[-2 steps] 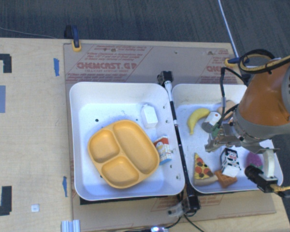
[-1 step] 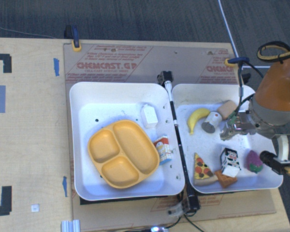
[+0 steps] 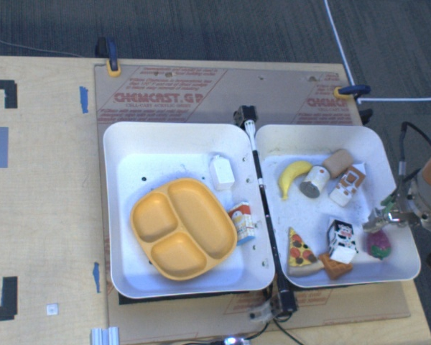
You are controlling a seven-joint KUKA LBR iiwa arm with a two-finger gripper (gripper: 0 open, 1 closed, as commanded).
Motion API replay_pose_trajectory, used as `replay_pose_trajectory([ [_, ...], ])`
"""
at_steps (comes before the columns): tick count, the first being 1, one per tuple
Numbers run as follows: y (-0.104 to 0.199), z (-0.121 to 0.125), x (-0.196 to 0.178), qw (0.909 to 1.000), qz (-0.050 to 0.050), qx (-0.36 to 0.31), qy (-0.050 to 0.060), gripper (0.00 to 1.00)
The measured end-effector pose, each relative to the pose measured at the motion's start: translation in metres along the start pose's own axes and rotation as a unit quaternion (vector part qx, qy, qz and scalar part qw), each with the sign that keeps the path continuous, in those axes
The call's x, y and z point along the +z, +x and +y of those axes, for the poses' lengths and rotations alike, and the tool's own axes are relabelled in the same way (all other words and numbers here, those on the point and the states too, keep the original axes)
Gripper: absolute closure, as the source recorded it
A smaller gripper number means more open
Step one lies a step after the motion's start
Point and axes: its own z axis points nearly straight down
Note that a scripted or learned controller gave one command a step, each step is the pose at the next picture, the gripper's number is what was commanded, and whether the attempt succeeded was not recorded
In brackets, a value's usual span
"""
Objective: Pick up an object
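along the right bin's (image 3: 388, 146) right wall, claw (image 3: 385, 220) sits just above a pink-green round toy (image 3: 378, 244), no clear long axis; can't tell claw state. near it: black-white toy (image 3: 342, 239), pizza slice (image 3: 299, 251), banana (image 3: 293, 176) lying diagonal. arm enters from right edge. left bin (image 3: 122, 192) holds yellow divided plate (image 3: 183, 228).

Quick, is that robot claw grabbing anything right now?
Gripper: cannot be told; it sits low at the right bin's right edge, just above a purple toy.

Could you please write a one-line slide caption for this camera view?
Robot hand poised above a magenta toy in the right bin; yellow divided plate in the left bin.
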Motion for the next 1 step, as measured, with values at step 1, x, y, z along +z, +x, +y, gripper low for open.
replay_pose_trajectory([
  [1,0.0669,0.0291,-0.0454,1.0000,0.000,-0.001,-0.002,1.00],
])
